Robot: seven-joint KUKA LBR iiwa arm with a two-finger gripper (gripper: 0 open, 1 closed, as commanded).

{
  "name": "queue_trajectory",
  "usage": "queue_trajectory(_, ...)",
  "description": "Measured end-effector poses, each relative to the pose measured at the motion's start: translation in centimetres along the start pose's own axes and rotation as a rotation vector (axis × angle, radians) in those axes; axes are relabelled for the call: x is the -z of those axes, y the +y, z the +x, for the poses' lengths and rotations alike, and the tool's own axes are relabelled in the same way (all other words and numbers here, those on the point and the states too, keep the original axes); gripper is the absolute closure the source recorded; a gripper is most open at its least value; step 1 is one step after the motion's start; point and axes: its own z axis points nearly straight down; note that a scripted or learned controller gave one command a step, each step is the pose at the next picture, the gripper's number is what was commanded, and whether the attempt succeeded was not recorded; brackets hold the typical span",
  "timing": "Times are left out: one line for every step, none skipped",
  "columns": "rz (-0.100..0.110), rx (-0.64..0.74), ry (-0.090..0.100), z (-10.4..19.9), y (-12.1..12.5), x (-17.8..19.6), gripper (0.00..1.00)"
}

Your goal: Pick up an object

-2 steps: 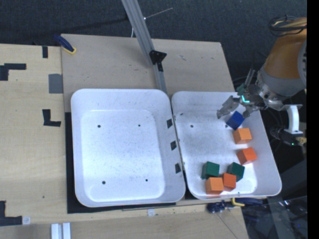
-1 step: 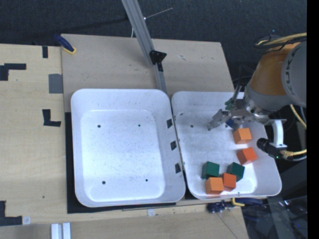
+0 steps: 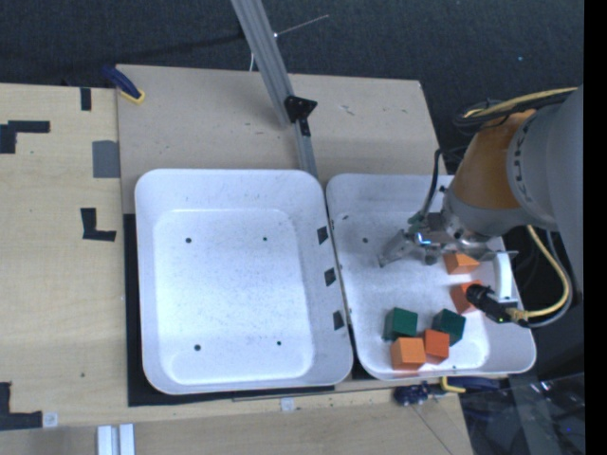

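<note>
**Arm parked over the right bin, blocks bunched at the bottom**

Biggest thing going on is the wooden bench (image 3: 237, 121), which takes up most of the frame, with bits of black tape (image 3: 90, 224) stuck along its left side. On it sit the two white bins. The left bin (image 3: 228, 192) fills the middle of the frame, and the right bin (image 3: 370, 207) butts right up against it on the right.

A grey metal pole (image 3: 266, 45) slants down from the top centre and ends at a black clamp (image 3: 300, 109) just above where the bins meet.

The arm (image 3: 531, 164) comes in from the right edge, grey with its orange band (image 3: 484, 164), hanging over the upper right part of the right bin. The gripper (image 3: 403, 246) points left and down into the bin, sitting over bare white floor. Its fingers look spread a bit, with nothing between them.

The blocks are all in the right bin. An orange block (image 3: 462, 263) sits just right of the gripper, close against the wrist, and another reddish one (image 3: 462, 297) is right below it, partly hidden by a black fitting. Lower down there's a cluster: a green block (image 3: 401, 322), a second green block (image 3: 450, 325) to its right, and two orange ones (image 3: 409, 353) (image 3: 436, 344) touching each other beneath them, near the bin's bottom edge.

A yellow cable (image 3: 555, 297) loops off the arm at the right.
</note>
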Motion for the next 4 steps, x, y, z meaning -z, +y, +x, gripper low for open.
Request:
queue_trajectory(-0.005, 0.0, -0.001, 0.0, -0.1, -0.3, 0.0)
queue_trajectory(-0.006, 0.001, 0.001, 0.1, -0.1, 0.6, 1.0)
queue_trajectory(-0.012, 0.001, 0.0, 0.9, -0.5, 5.3, 1.0)
queue_trajectory(-0.013, 0.001, -0.001, 2.0, -0.7, 10.8, 1.0)
